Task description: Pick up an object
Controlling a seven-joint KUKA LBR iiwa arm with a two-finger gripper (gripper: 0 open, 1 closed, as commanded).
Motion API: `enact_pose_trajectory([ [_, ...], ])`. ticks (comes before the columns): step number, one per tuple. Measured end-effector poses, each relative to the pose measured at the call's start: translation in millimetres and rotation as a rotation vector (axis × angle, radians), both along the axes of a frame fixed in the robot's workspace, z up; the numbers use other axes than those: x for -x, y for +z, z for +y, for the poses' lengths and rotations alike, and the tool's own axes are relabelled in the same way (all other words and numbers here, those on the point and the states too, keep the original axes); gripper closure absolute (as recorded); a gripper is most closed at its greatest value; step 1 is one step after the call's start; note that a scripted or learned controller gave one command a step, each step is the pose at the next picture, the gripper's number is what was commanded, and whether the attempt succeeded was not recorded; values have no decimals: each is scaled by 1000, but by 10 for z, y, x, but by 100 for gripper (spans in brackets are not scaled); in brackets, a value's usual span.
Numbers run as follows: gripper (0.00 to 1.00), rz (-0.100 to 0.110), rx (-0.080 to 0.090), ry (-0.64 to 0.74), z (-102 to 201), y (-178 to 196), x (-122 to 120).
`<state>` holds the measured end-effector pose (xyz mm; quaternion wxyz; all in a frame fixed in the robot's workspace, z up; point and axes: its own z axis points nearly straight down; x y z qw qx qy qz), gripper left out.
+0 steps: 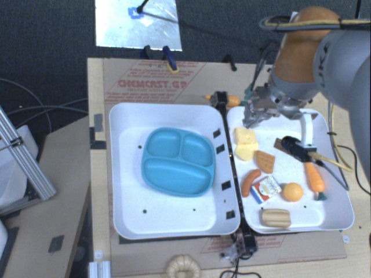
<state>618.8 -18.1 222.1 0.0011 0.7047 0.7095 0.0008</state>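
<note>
1. Yellow blocks (245,143), two of them touching, lie at the left side of the right bin (339,213), close to the divider.
2. Reaching in from the right, the arm (342,57) bends its wrist down toward that bin's far left corner.
3. Its jaws hang near the yellow blocks, on their far side; I cannot tell whether they are open or closed, and nothing is seen between them.
4. A sausage (251,181), an orange ball (293,191), a carrot (315,178) and a bread roll (275,218) share the bin.
5. A blue divided plate (177,161) sits in the left bin (124,213).
</note>
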Motion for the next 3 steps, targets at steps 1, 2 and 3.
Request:
enact_pose_trajectory([
  [1,100,3,0,-6,-14,-74,148],
  [2,100,0,-1,-5,-30,-71,77],
  [3,100,0,-1,-6,-126,37,132],
])
